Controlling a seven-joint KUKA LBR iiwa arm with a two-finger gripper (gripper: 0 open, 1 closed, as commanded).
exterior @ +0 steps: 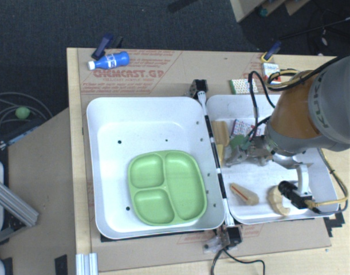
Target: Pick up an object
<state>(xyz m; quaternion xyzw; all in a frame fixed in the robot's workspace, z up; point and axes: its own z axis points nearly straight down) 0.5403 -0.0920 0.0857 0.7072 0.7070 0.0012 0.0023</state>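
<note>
The right bin (260,215) holds several small objects. A tan block (220,133) lies along its left wall, with a small printed packet (242,126) and a green item (239,142) beside it. A tan and red stick-shaped piece (244,193) and a curved tan piece (276,201) rest near the front. My gripper (239,153) is low in the right bin, just in front of the green item and right of the tan block. The arm's wrist hides what lies under it.
The left bin (106,125) holds a green divided plate (165,187). A blue and white bottle (109,61) lies on the bench at the back left. Cables (253,93) loop over the right bin's back edge. A black clip (199,87) sits where the bins meet.
</note>
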